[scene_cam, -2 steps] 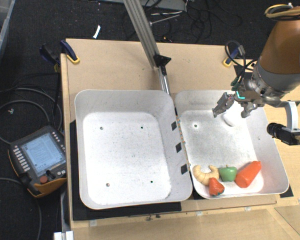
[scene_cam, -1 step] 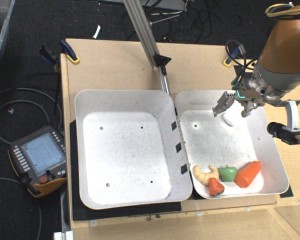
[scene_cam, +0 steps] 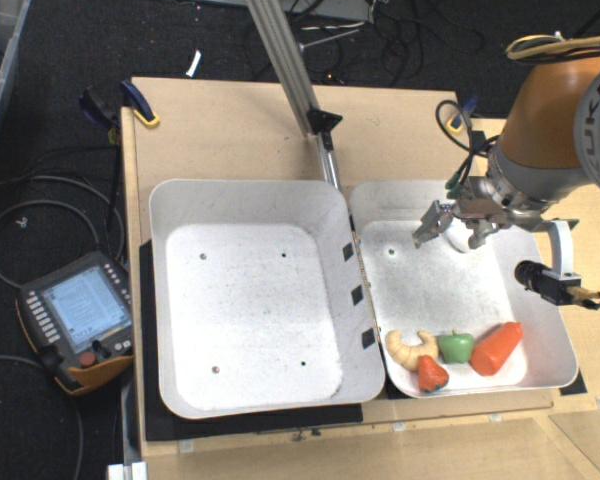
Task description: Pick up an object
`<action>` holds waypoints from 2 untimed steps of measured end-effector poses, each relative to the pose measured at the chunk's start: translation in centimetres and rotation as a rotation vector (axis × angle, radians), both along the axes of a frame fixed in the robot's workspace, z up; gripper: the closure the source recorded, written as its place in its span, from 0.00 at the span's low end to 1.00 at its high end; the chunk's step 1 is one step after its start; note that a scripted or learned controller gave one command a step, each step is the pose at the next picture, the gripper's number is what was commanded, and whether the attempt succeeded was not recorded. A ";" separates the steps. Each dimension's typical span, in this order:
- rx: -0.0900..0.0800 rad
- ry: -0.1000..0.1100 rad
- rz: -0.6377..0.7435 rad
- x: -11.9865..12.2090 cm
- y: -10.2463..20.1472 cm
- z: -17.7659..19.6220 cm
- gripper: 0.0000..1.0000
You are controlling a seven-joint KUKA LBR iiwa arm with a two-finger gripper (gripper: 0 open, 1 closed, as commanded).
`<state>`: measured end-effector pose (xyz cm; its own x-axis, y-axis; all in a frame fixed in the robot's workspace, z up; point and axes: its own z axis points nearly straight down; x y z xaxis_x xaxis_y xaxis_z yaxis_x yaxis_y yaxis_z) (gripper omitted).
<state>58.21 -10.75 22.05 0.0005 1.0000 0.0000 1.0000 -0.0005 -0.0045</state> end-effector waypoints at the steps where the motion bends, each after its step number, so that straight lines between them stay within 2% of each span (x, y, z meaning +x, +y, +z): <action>1: 0.000 0.002 -0.001 -0.2 -0.7 -6.2 0.00; 2: 0.000 0.000 0.000 -0.1 -0.6 -10.5 0.00</action>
<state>58.15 -11.38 11.53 0.0010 1.0000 0.0005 1.0000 -0.0010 -0.0049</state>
